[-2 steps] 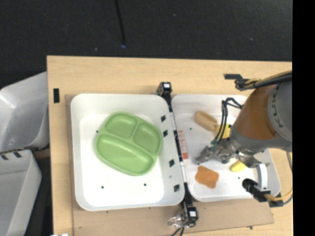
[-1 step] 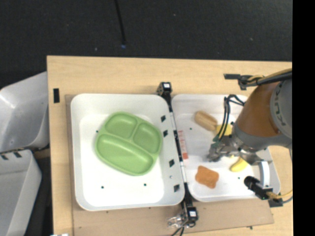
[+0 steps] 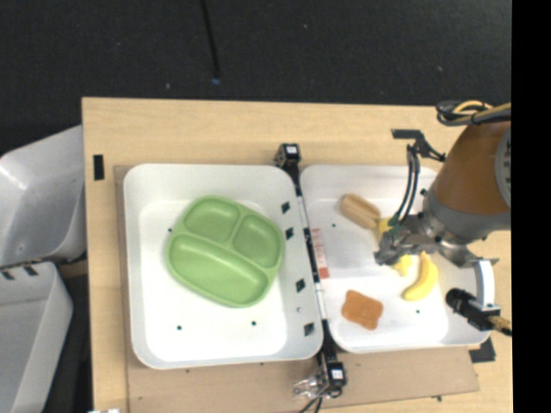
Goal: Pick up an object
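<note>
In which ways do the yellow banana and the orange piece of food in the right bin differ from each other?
Colour: the banana is bright yellow, while the orange piece is orange-brown.
Shape: the banana is long and curved; the orange piece is short and blocky.
Place: the banana lies just under the claw, whereas the orange piece lies apart from it, nearer the bin's front left.
Both rest on the floor of the right bin.

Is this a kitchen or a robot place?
Most likely a robot lab, not a kitchen. A robot arm reaches over two white bins on a wooden bench. The banana and green plate look like plastic toys.
</note>
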`<state>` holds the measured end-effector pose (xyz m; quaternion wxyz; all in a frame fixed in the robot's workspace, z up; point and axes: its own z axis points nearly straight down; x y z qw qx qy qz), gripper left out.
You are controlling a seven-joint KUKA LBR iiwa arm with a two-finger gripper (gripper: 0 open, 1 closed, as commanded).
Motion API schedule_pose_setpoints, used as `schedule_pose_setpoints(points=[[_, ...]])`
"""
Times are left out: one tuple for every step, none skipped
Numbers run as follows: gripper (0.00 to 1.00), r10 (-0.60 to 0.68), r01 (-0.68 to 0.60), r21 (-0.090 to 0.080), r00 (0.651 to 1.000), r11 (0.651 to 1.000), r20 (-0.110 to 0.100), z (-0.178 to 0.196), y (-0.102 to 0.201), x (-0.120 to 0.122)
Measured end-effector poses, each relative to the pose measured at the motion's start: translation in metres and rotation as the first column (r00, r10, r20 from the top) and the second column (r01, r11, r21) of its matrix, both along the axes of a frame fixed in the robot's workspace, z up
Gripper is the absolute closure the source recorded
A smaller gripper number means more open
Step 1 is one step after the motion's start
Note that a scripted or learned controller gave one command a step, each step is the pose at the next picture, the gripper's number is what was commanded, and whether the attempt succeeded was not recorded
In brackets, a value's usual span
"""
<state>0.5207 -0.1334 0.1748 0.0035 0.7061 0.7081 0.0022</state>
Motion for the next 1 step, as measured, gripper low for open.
schedule_pose_setpoints(points=[[1.00,0.001,-0.001,0.000,1.000,1.000,-0.001,0.0489,0.0082,0.0007]])
